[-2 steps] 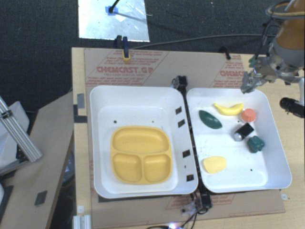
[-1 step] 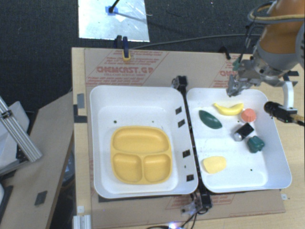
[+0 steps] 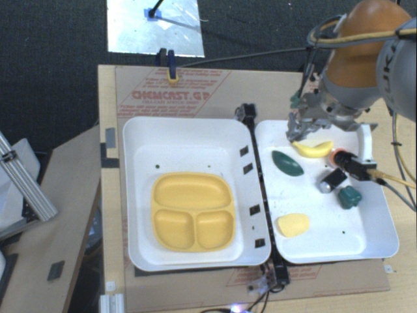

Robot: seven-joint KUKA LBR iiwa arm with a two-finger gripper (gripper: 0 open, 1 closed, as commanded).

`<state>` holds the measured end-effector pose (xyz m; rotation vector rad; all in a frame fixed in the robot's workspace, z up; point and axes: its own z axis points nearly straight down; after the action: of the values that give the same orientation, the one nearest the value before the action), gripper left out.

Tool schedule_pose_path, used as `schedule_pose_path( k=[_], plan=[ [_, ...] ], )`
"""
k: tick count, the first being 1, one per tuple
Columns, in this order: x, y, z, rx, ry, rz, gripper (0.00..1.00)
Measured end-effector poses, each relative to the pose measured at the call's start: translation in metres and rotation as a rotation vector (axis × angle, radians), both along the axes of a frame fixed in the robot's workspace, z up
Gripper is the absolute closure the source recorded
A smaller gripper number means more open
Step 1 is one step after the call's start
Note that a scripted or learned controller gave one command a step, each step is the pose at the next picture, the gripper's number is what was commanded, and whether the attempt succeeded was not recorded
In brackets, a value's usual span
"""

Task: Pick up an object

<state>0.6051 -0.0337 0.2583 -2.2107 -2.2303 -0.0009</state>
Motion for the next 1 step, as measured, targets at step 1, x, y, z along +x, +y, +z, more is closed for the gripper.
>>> schedule_pose_path(
  k=[1],
  plan=[
    [-0.0239, 0.045, -0.0073, 0.0, 0.001, 0.0, 1.0]
  ],
)
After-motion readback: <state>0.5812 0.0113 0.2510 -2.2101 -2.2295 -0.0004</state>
